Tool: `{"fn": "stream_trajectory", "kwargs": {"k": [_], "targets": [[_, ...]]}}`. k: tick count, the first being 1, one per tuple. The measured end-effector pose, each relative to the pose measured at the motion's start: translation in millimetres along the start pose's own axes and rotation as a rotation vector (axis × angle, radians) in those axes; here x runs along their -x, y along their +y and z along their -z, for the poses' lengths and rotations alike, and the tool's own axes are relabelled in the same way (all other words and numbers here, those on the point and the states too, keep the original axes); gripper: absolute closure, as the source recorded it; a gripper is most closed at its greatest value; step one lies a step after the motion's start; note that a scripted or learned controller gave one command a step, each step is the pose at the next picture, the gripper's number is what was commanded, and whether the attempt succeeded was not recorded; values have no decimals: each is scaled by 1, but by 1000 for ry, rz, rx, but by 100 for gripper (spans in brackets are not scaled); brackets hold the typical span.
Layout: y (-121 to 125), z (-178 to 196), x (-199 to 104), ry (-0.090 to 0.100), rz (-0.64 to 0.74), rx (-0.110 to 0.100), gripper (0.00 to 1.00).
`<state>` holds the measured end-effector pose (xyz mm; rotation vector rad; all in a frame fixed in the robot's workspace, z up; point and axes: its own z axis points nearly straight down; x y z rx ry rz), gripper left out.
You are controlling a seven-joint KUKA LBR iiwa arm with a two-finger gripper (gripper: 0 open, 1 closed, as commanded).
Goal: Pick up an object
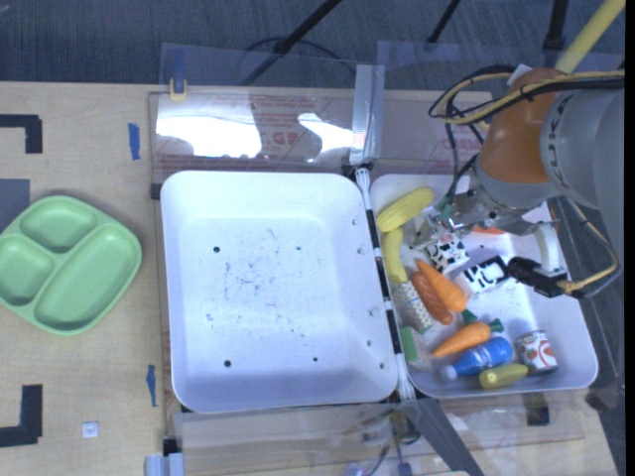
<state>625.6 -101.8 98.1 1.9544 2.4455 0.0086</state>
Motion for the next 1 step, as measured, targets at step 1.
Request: {"fn": "stream_trajectory", "kwargs": {"k": [1], "targets": [[-9, 87, -28, 4, 156, -8, 100]]}}
